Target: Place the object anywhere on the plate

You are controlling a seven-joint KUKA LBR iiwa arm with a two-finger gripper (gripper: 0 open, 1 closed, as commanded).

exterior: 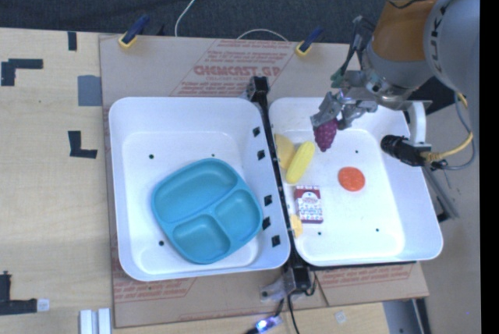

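The claw (330,119) is pinching the purple grapes (325,135) above the right bin (405,240), the blue plate (206,209) lying leftward.

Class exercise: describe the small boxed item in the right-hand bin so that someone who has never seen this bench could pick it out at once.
Start at the right bin of the two white ones. Near its left wall, just below the yellow corn cob, lies the small red box. It is the one flat rectangular item there, red with a pale printed panel, unlike the round orange piece to its right.
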